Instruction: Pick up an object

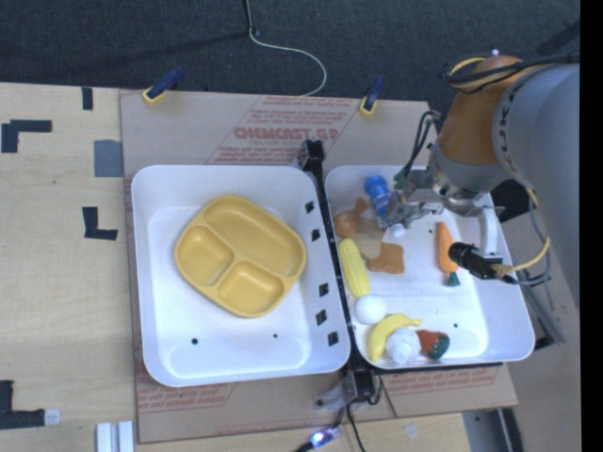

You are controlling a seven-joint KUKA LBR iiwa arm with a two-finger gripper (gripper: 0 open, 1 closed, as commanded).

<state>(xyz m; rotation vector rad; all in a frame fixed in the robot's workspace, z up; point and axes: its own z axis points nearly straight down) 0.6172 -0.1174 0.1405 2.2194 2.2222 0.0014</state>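
The end effector is hanging low over the back half of the right bin, reaching in from the right under the grey arm with its orange band. Whether its tips are spread or pressed together is not something the slanted view is letting me tell; metal and cabling are blurring into one mass there, and nothing is visibly sitting between them.

Just beside it, toward the bin's back-left, a blue bottle-like item is lying, and this is looking like the likeliest target. A tan piece is sitting just left of that, and a brown slab is lying just in front of the end effector. Further out, a corn cob is running along the divider wall, an orange carrot is lying to the right, and a white egg, a banana and a red-and-green item are crowding the front edge.

To do this step well, I judge the arm should be centring over one object before descending, since the blue item, tan piece and brown slab are lying close together and a careless closure could be catching two or nudging all aside. Aligning the closing direction across the blue item's narrow width would be helping. A slow lift would be showing whether anything is really coming up.

The left bin is carrying a yellow divided tray, well apart from the work.
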